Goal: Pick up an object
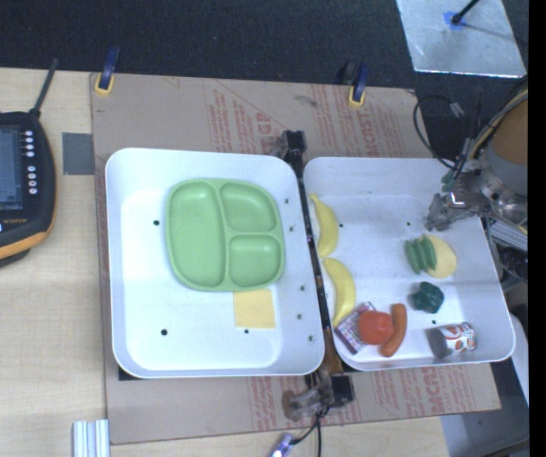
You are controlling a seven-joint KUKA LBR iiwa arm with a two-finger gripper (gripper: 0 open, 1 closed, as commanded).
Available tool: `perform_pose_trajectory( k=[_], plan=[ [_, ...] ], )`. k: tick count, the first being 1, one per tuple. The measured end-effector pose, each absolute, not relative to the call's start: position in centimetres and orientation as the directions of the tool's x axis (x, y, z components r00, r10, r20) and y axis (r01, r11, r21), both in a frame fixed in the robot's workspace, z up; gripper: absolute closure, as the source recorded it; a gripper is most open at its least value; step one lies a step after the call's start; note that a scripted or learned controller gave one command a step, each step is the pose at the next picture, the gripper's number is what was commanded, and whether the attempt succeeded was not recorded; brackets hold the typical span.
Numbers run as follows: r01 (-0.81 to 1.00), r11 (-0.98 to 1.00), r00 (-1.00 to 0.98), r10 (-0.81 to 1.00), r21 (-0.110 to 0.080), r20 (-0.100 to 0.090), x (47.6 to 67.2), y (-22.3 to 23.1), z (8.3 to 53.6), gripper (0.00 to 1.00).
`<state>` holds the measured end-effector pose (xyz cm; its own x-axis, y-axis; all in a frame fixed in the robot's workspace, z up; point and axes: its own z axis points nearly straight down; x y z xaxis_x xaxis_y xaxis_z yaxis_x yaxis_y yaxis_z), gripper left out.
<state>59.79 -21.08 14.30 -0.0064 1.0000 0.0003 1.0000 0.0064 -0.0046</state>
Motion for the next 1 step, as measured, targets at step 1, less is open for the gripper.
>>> perform_pose_trajectory(
  k=[1],
  plan=[
    [1.000,0.006,-0.006,1.000,-0.004,-0.001,55.58,-20.71,12.94,0.00]
  ],
)
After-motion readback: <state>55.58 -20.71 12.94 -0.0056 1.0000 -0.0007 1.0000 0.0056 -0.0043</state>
